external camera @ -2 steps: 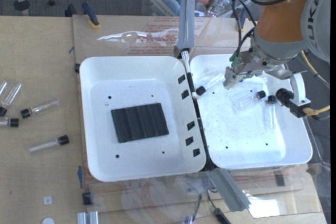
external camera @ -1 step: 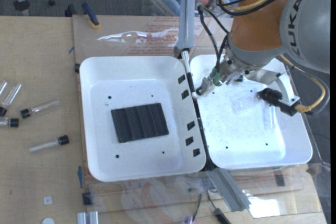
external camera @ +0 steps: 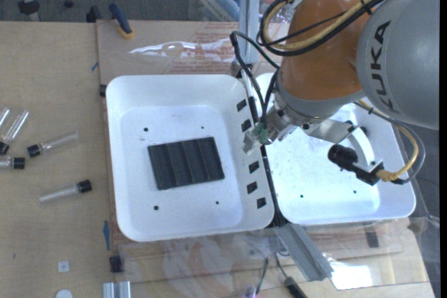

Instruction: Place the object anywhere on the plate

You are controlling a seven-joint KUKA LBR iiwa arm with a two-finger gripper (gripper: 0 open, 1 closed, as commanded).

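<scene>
The grey-and-orange arm's gripper (external camera: 260, 136) hangs mid-frame over the bins' shared rim; its grip state cannot be told. The dark ribbed rectangular plate (external camera: 186, 162) lies left of centre. No object is visible, so a release could deliver nothing.

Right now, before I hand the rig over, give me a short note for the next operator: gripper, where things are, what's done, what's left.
Gripper: hanging under the arm's wrist above the divider between the two bins, at the right bin's left edge. The arm covers it too much to tell whether it is open or carrying anything.
Plate: the dark ribbed plate lies flat in the middle of the left bin, with nothing on it.
Object: I cannot pick it out; much of the right bin's floor is hidden under the arm.
Done: no placement yet.
Left: confirm a grasp, carry across to the left bin, set the object on the plate.
</scene>
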